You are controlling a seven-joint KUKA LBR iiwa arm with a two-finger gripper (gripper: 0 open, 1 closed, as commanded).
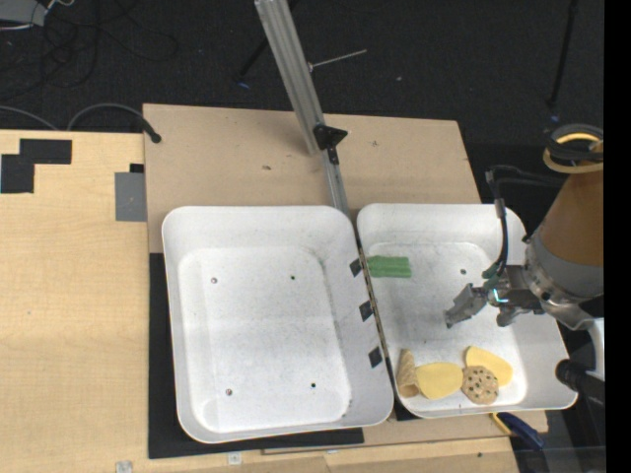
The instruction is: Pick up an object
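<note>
In the right bin point(424, 225) lie a flat green block point(389, 267) near its left wall and, at the front edge, a yellow piece point(439, 378), a second yellow piece point(490, 364), a brown speckled cookie-like piece point(480, 385) and a tan piece point(406, 372). My gripper point(471, 305) hangs over the bin's right middle, above and behind the yellow pieces, its dark fingers pointing left and down. Nothing shows between the fingers.
The left bin point(261, 323) lies beside the right one, with black clips point(366, 308) along the shared wall. A slanted metal rail point(296, 77) rises behind the bins. The arm's orange band point(582, 215) fills the right side.
</note>
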